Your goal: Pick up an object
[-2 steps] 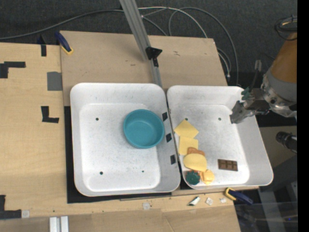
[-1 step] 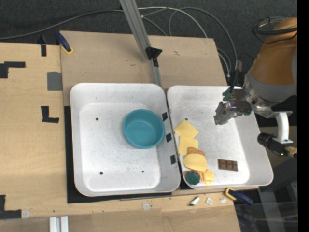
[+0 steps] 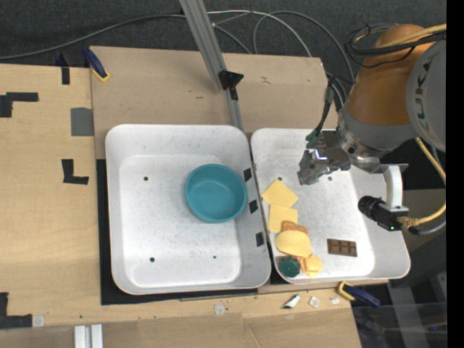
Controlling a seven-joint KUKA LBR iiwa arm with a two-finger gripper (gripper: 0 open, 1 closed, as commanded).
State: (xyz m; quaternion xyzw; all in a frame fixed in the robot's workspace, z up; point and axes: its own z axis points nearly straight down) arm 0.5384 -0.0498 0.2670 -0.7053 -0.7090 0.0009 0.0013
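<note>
My gripper (image 3: 310,172) hangs over the right bin (image 3: 377,267), in its upper middle, up and to the right of a yellow square piece (image 3: 279,193). Below that piece lie a second yellow piece (image 3: 283,215), an orange-and-yellow bun-like toy (image 3: 293,241), a small teal round object (image 3: 289,267) and a small yellow bit (image 3: 312,264). A brown chocolate bar (image 3: 341,248) lies toward the bin's lower right. The left bin (image 3: 130,267) holds a teal bowl (image 3: 214,193) near its right side.
A grey pole (image 3: 206,38) slants down to the gap between the bins. Cables (image 3: 275,24) run across the dark floor behind. A black camera unit (image 3: 377,210) sticks out beside the right bin. Small clips sit below the bins.
</note>
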